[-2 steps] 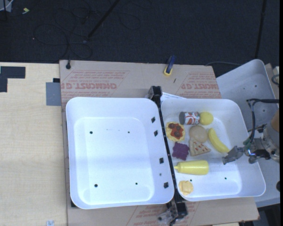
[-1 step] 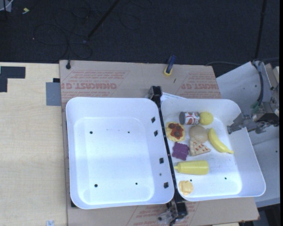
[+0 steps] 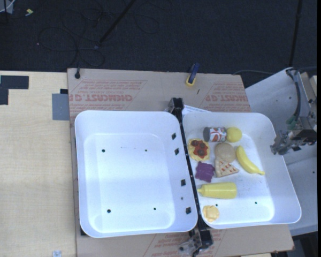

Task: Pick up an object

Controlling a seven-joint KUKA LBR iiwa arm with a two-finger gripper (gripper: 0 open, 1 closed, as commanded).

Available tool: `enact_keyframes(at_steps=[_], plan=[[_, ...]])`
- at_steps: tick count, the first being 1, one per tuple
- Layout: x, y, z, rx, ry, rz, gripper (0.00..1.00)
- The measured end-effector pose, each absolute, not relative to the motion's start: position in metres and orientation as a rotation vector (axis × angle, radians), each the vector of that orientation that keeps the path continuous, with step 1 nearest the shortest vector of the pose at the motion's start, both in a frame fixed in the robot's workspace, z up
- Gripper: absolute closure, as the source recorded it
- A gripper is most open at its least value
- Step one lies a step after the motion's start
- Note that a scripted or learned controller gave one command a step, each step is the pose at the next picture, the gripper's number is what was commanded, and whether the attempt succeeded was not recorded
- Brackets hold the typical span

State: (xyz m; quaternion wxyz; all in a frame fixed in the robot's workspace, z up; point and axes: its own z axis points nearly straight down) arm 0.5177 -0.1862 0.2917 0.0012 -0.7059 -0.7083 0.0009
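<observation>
The right bin holds several toy foods, all lying loose. A red and white can rests on its side beside a yellow lemon at the far end. Below them lie a round yellow and red pizza piece, a beige lump and a banana. A toast-coloured wedge touches the beige lump. A purple piece sits just above a yellow bottle lying on its side. A small orange-yellow piece is in the near left corner.
The left bin adjoins the right one along a black clipped seam. Both stand on a cardboard sheet. A blue and yellow clamp grips its far edge. A metal fixture stands off the right bin's right rim.
</observation>
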Motion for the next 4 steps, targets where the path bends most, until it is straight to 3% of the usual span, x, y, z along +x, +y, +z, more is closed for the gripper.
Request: enact_keyframes(at_steps=[1,2,3,4], plan=[[0.610,-0.183,0.349,-2.223,-2.232,-0.005,1.00],[0.623,-0.073,0.399,-2.210,-2.235,-0.007,1.00],[0.617,0.028,0.440,-2.210,-2.233,-0.005,1.00],[0.589,0.113,0.509,-2.211,-2.232,-0.007,1.00]])
